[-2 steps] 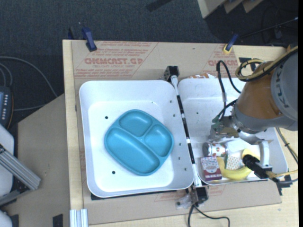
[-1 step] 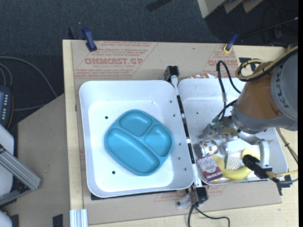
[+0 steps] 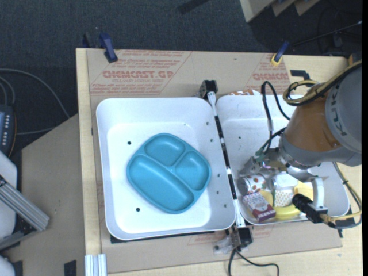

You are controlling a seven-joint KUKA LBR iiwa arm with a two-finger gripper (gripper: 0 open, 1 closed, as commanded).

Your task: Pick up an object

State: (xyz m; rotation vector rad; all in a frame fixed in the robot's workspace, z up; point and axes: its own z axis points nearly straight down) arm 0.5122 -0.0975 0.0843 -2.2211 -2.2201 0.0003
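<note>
My gripper [image 3: 265, 164] hangs over the clutter [image 3: 265, 203] at the right bin's [image 3: 247, 119] near end; its state I cannot tell. Those small packets look light, crinkly, slippery: pinch across a narrow side.

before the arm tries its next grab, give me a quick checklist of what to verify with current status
1. End effector is over the right bin, where the small items sit: ok.
2. Items to pick are within the bin: ok; a red-and-white packet and a yellow item lie at its near end.
3. An item is between the fingers: cannot tell, the wrist hides them.
4. Items are spaced for a clean grasp: not ok, they are packed together.
5. Blue divided plate in the left bin is away from the arm: ok.
</note>
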